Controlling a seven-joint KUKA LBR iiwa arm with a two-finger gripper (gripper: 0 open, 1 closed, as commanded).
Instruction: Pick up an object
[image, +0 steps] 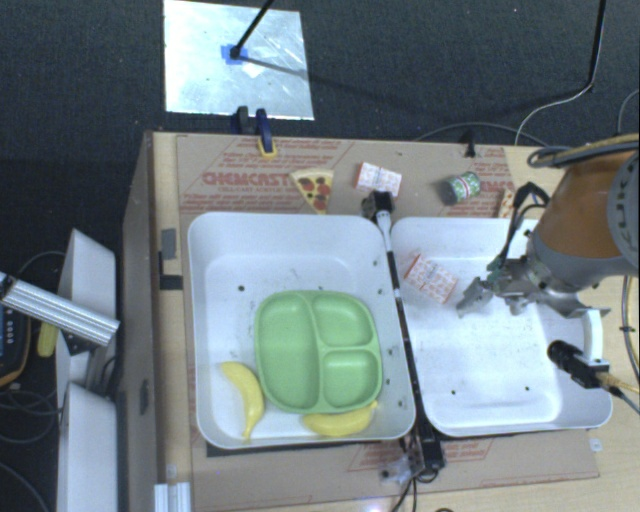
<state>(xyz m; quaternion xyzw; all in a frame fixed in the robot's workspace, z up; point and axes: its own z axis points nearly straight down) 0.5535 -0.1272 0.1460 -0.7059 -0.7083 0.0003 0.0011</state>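
1. Reaching in from the right of the view, the grey arm (590, 215) with its orange band is seen above the right bin (500, 400), and the gripper (478, 296) is held over the upper middle of that bin.
2. Whether the gripper is set wide or narrow cannot be told from this slanted view.
3. A small white packet (430, 278) with red print is found lying flat on the floor of the right bin, just left of the gripper and near the wall shared with the other bin. Whether packet and gripper touch cannot be told.
4. The left bin (215, 300) is occupied by a green divided plate (318, 350), set in its lower middle.
5. One yellow banana (245, 395) is laid at the plate's lower left edge, and a second banana (340, 422) is pressed against the plate's lower rim.
6. Behind the bins, on the brown board (220, 180), a toy pizza slice (313, 188), a second red-and-white packet (378, 178) and a small green can (462, 187) are set in a row, apart from the gripper.
7. A blue clamp (263, 130) is seen at the board's far edge.
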